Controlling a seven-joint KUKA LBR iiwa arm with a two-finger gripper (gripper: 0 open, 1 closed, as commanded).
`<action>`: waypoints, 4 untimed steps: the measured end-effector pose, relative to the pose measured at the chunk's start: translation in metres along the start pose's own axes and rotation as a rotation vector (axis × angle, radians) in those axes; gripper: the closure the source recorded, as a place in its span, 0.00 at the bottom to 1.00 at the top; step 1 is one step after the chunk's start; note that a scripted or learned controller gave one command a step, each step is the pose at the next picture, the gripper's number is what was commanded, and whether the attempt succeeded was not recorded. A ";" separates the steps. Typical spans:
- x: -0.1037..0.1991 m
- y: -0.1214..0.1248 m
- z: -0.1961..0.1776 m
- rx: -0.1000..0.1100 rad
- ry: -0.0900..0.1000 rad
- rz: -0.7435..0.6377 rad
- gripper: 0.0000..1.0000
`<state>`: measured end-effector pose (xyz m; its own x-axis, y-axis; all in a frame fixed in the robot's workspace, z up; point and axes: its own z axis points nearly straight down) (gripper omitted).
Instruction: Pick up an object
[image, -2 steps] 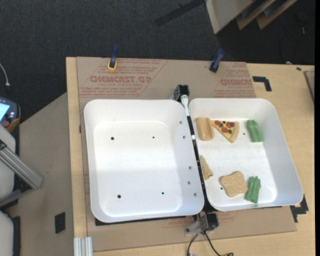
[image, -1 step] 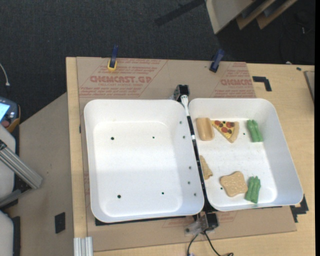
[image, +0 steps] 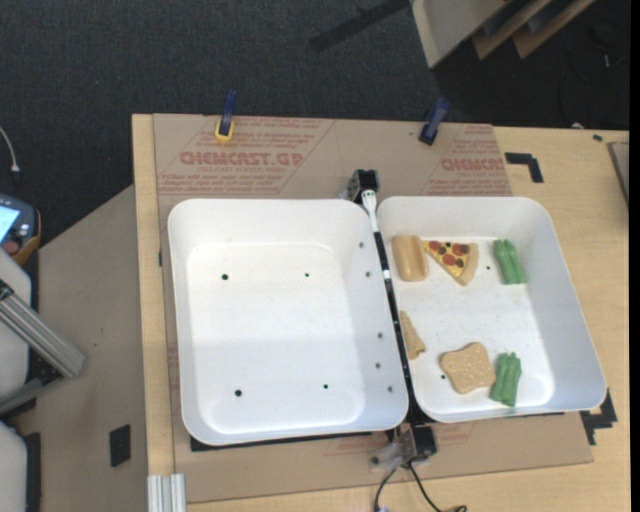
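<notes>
Single fixed camera above the counter (image: 300, 150), looking down at a slant, moderately near, both white bins (image: 270, 310) fully framed, dark floor beyond the counter's far edge

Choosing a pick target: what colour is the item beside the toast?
Green, seen in the camera view, right of the toast.

I read red lettering printed on the brown protective sheet (image: 300, 150) that covers the board under the bins. Behind the left bin it spells "CHEMCAST GP" in large outlined capitals, with lines of smaller red print above and below that I can't make out. Behind the right bin the same wordmark repeats at a slant, partly cut off, so I get only "CHEMCAST" there.
</notes>
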<state>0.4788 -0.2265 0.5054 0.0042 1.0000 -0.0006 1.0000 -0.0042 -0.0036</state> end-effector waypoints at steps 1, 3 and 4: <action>0.002 0.019 -0.032 -0.011 -0.005 -0.005 0.00; 0.003 0.047 -0.042 -0.014 -0.008 -0.006 1.00; 0.003 0.047 -0.041 -0.013 -0.007 -0.006 0.00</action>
<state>0.5258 -0.2239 0.5465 -0.0018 1.0000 -0.0075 1.0000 0.0019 0.0092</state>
